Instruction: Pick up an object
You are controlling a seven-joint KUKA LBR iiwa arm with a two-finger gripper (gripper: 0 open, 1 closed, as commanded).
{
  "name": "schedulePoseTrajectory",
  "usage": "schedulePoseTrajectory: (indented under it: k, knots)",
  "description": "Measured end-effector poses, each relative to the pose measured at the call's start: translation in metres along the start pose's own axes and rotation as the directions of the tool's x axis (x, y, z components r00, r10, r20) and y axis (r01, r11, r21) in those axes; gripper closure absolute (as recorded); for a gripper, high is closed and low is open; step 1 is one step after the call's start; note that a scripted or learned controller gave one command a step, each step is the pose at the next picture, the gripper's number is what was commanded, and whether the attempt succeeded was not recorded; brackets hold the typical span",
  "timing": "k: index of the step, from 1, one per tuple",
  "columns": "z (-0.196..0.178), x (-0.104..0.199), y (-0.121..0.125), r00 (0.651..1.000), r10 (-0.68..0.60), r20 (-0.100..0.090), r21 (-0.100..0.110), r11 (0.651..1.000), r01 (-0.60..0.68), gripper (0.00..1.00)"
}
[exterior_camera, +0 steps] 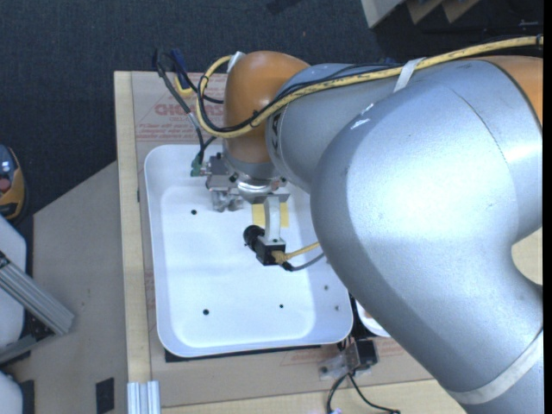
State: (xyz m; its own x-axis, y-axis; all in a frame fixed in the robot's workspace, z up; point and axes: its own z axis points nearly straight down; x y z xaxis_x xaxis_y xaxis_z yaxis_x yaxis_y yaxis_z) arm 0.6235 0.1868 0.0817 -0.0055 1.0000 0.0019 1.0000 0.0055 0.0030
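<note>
Over the far part of the left bin, close to its back wall, the gripper hangs low above the white floor. It is a compact cluster of dull grey metal tucked under the rounded, glossy orange band of the wrist. Seen from above and partly masked by that wrist, it does not reveal whether it is released or clenched. Where the object to be picked lies relative to the gripper cannot be told either. The spot straight beneath the gripper is hidden, and the arm, a broad, smooth grey shell with a soft sheen, covers nearly all of the bench's right side, including the right bin. The visible part of the left bin is glossy white plastic, shallow, with rounded corners and a raised lip. Its floor is marked by a few small dark dots spaced well apart. This bin rests on a pale tan board with a matte surface and faded red lettering near its far edge. Around the board lies dark carpet with a coarse, speckled texture
</note>
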Motion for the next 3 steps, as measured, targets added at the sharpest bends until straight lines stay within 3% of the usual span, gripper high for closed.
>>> schedulePoseTrajectory:
  k: [1, 2, 3]
  knots:
    - [-0.003, -0.025, 0.011, 1.0, 0.008, 0.002, 0.001, 1.0, -0.008, 1.0]
    - [-0.005, -0.078, -0.035, 1.0, 0.009, 0.002, 0.007, 1.0, -0.009, 1.0]
    - [-0.014, -0.016, -0.051, 1.0, 0.001, 0.002, 0.003, 1.0, -0.001, 1.0]
